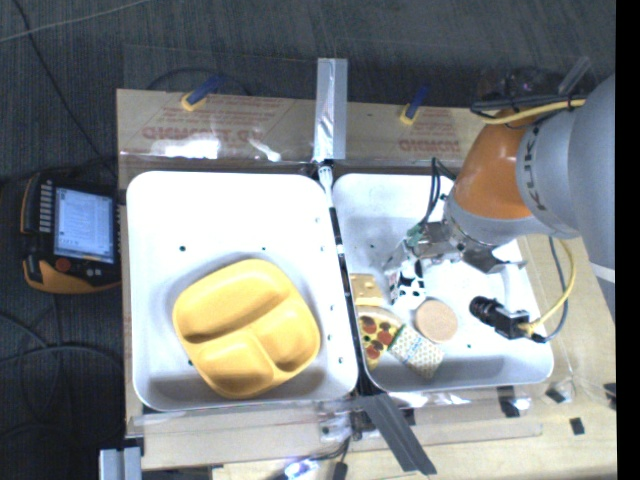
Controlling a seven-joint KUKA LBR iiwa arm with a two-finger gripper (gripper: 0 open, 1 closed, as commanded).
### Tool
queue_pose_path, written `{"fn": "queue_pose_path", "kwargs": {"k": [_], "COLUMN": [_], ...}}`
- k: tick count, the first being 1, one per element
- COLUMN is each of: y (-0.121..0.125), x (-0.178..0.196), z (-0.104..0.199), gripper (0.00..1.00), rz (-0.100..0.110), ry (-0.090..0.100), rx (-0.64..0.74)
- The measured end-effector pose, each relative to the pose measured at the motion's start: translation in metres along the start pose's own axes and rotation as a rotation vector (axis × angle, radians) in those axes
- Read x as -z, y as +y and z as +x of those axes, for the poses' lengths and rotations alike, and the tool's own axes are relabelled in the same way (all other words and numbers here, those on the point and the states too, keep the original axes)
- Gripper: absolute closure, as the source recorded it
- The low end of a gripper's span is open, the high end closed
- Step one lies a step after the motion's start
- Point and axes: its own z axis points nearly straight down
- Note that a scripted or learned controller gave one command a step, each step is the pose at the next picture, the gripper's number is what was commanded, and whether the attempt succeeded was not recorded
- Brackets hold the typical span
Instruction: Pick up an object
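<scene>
grey arm's tool point(415, 251) hangs over the black-and-white cow toy point(407, 286) (right bin point(520, 368)); its grip state: cannot tell.

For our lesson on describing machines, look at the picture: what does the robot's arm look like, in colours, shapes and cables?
The arm is thick, round and smooth grey, with a broad orange band above the wrist. Below the band sits a darker metal hand with small parts. Thin black cables run down beside the wrist, and a yellow cable loops along the arm's lower side.
</scene>
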Motion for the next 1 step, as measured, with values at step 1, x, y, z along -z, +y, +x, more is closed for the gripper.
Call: {"fn": "queue_pose_path", "kwargs": {"k": [1], "y": [0.0215], "x": [0.12], "z": [0.0397], "gripper": [1.0], "rz": [0.014], "ry": [-0.005], "rx": [-0.012]}}
